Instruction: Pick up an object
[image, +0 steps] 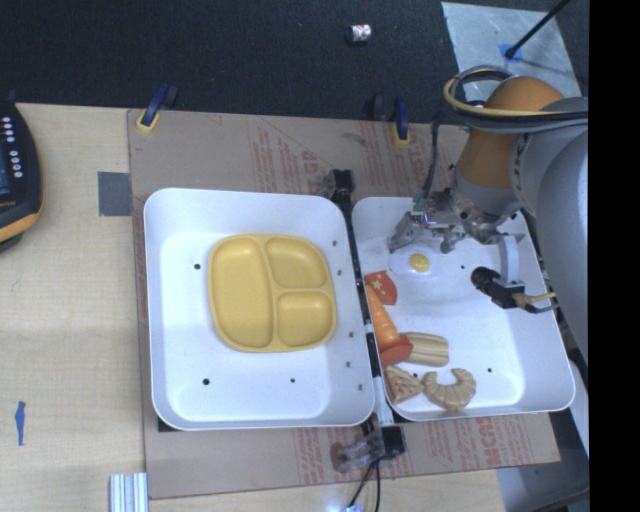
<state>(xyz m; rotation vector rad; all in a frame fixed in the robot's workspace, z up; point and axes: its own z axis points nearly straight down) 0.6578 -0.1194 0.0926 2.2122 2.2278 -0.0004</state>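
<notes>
We see the gripper (432, 228) low over the far part of the right bin (540, 385), just above a small fried egg toy (420, 264); we cannot tell from here how it stands. The egg lies apart from the other objects, so we judge it is the easier target. The carrot (383, 318), the bread piece (424, 348) and the croissant (452, 388) crowd the near left side. The yellow divided plate (271, 292) rests alone in the left bin (175, 300).
</notes>
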